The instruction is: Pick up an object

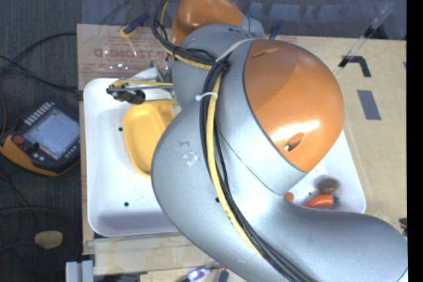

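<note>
Camera view: the grey-and-orange arm [264, 142] reaches across both white bins on the counter [383, 109] and covers much of them.
Tool: the tool [160, 76] sits low over the far end of the left bin [106, 195], largely under the arm's own bulk. I cannot tell whether it is open, closed or gripping anything.
Likely target: a yellow object [142, 132], smooth and rounded, lying in the far half of the left bin just beside the tool. Its right side is hidden by the arm.
Other candidates: an orange carrot-like piece [320, 201] and a small brownish lump [327, 185] in the right bin [353, 198], at its near corner, well apart from the tool.
Handling: the yellow object looks like a light, hollow moulded plastic piece, stiff rather than soft. Its glossy skin would probably be slippery, and it does not look fragile.
Where to hold: best judged across its narrow width near the middle, where the curved sides would be least likely to squirt out of a pinch.
Long axis: the visible part runs from the far end of the bin toward the near end, tilting slightly to the view's right.
Pointing: its rounded end faces the near side. How the far end is shaped, I cannot tell.
</note>
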{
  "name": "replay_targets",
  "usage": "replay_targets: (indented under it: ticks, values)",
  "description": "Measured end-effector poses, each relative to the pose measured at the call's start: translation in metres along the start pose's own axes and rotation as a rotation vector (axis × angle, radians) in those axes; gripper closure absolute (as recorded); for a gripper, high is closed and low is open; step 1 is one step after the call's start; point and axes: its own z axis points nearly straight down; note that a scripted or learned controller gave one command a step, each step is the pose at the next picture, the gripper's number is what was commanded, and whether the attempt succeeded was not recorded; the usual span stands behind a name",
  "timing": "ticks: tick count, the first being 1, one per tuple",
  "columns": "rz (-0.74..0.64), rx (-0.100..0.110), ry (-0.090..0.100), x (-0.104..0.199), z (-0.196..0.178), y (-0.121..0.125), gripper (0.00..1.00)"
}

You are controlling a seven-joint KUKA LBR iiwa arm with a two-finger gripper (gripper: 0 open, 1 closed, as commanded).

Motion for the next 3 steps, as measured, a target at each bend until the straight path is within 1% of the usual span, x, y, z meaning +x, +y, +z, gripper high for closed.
replay_targets:
  ticks: [1, 2, 3]
  values:
    - [0.041, 0.006, 0.0, -0.014, -0.092, -0.065, 1.0]
    - [0.03, 0.006, -0.001, 0.02, -0.055, -0.077, 1.0]
    - [0.032, 0.006, 0.0, 0.018, -0.088, -0.082, 1.0]
